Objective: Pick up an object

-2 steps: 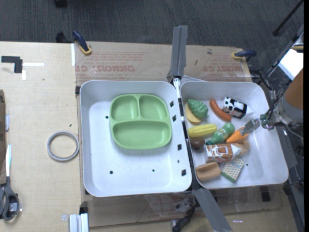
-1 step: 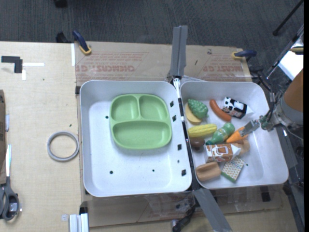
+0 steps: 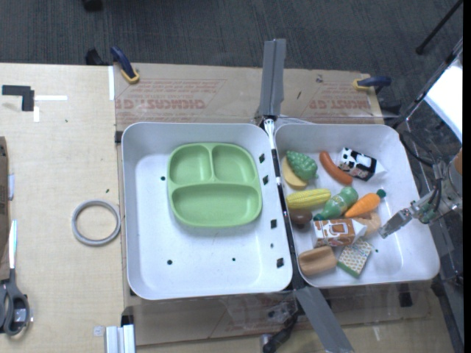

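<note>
Judging by their look, the toy foods in the right bin (image 3: pixel 412 267) are light, hard plastic pieces, smooth and apt to slip or roll when pinched. The carrot (image 3: pixel 365 203) lies nearest the hand (image 3: pixel 401 222), just left of it, tapered and rounded, so a hold across its thicker middle seems safest. The corn cob (image 3: pixel 307 198) and the red sausage (image 3: pixel 335 168) are long and round too, best taken across their width. The small carton (image 3: pixel 338 231) and the green-checked piece (image 3: pixel 356 257) have flat faces that should sit steadier between fingers. The hand hovers at the right bin's right edge, low over its floor; whether it is wide or narrow I cannot tell, since it is small and blurred. Nothing shows between its tips. The pieces crowd and overlap, hiding parts of each other. The green divided plate (image 3: pixel 215 183) sits in the left bin (image 3: pixel 140 219).
</note>
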`<state>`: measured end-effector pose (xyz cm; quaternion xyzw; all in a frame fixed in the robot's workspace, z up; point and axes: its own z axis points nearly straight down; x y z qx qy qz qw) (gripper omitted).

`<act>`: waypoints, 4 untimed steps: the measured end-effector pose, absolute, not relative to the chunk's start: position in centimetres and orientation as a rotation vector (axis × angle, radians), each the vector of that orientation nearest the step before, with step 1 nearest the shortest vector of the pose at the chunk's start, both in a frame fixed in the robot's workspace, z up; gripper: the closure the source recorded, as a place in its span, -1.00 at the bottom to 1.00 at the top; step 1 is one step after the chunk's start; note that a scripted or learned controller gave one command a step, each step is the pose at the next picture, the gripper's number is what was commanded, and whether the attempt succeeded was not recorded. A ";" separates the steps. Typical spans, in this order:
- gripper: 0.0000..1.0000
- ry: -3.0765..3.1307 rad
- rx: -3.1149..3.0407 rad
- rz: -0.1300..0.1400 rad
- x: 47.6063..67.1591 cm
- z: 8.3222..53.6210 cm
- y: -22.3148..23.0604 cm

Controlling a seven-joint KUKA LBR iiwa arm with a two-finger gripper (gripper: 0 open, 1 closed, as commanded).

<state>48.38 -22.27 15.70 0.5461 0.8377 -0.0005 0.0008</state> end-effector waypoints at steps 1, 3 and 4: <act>1.00 2.628 1.714 -0.001 48.5 16.6 -22.3; -1.00 2.825 1.371 -0.001 49.7 17.0 -22.2; -1.00 2.320 2.125 0.013 52.8 9.2 -21.4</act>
